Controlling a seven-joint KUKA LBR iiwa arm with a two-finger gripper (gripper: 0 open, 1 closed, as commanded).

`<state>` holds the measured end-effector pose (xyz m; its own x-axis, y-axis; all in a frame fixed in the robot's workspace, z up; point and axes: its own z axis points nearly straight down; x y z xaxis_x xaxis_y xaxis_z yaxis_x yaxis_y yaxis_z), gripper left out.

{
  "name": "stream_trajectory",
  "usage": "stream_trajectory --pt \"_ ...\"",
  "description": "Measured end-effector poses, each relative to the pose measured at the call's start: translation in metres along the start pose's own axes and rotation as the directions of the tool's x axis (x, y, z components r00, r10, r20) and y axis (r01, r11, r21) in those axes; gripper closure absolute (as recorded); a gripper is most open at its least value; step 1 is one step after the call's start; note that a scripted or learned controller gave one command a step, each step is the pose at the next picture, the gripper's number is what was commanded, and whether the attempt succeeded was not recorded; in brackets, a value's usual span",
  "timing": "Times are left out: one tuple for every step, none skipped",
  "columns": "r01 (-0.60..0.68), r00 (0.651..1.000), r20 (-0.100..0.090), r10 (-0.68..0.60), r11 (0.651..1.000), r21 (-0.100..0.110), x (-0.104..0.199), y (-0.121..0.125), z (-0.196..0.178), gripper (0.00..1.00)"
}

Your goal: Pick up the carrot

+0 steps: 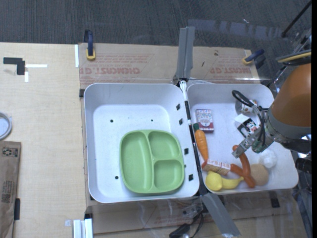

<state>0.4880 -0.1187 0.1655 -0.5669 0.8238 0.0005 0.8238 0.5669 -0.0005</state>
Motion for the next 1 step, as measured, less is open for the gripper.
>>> stream_trajectory --pt "-0.034 0.999 0.002 0.034 0.999 -0.001 0.0188 0.0016 -0.0839 1.00"
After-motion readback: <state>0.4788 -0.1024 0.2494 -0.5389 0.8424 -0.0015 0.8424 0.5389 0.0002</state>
